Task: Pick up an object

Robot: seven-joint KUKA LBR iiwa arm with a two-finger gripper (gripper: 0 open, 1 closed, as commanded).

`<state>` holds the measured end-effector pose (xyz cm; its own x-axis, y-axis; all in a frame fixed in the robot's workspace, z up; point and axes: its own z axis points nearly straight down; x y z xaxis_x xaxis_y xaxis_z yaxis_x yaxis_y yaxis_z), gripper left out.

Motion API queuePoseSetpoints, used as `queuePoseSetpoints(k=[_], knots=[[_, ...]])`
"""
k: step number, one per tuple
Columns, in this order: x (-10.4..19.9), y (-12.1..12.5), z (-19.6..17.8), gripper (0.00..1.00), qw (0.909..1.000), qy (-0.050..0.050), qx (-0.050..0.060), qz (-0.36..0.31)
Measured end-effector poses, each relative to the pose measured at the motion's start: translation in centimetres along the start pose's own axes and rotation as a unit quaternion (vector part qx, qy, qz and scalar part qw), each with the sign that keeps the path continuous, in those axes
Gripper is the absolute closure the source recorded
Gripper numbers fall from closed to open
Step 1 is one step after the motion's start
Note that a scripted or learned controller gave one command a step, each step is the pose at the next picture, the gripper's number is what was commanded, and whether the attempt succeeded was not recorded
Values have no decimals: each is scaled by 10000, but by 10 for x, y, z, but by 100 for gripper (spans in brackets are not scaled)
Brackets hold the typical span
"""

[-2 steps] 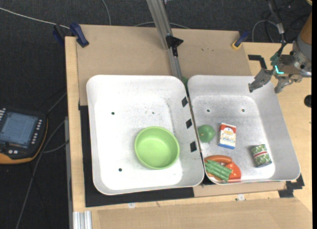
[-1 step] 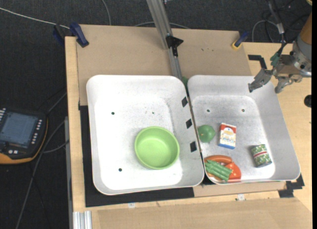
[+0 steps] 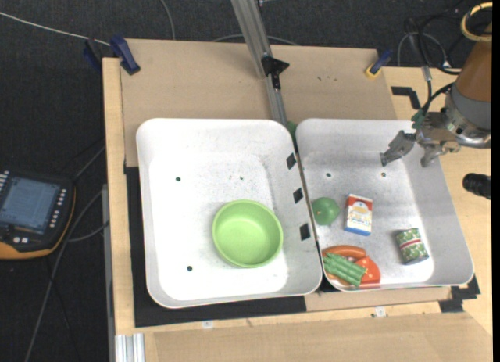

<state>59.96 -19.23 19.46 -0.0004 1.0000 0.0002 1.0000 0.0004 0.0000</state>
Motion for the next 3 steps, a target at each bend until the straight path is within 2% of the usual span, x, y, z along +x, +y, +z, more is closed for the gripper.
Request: queuePoseSetpoints(k=[2, 3], knots=[[7, -5, 98, 0, 10000, 0, -1, 0], [7, -5, 89, 100, 10000, -1, -7, -1]])
